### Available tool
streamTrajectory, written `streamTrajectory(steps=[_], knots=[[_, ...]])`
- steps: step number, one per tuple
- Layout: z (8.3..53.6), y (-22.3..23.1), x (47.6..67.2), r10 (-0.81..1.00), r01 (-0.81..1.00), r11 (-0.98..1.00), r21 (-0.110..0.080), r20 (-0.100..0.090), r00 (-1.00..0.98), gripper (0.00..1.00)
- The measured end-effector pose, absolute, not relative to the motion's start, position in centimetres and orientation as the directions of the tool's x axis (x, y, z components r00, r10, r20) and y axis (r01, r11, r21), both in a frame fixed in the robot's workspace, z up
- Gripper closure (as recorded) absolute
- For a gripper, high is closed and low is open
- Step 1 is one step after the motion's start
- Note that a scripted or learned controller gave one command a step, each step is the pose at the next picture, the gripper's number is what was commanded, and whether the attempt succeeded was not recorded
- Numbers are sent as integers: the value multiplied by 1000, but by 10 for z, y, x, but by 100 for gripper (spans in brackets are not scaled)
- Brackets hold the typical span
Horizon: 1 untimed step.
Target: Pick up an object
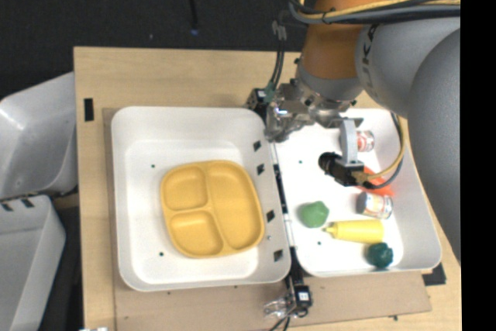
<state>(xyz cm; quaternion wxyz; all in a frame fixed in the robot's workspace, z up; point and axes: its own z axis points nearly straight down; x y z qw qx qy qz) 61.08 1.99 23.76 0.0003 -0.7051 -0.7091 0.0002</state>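
My gripper (283, 118) hangs over the far left corner of the right bin (415, 244), close to the wall shared with the left bin. Nothing shows in its grasp. In the right bin, nearer the front, lie a green round lump (314, 214), a yellow bottle-shaped thing (356, 230) and a dark teal ball (379, 254). A small can (375, 205) sits right of the green lump, and a second small can (364, 141) lies farther back, partly hidden by the wrist. All of these are well clear of the gripper.
A yellow divided plate (211, 207) lies in the middle of the left bin (128, 167). An orange thing (380, 182) lies between the two cans. The arm's bulk covers the right bin's far right part.
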Motion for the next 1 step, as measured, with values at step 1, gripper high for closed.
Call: streamTrajectory(steps=[1], knots=[[231,71,609,1000,1000,6,-2,1,-6,100]])
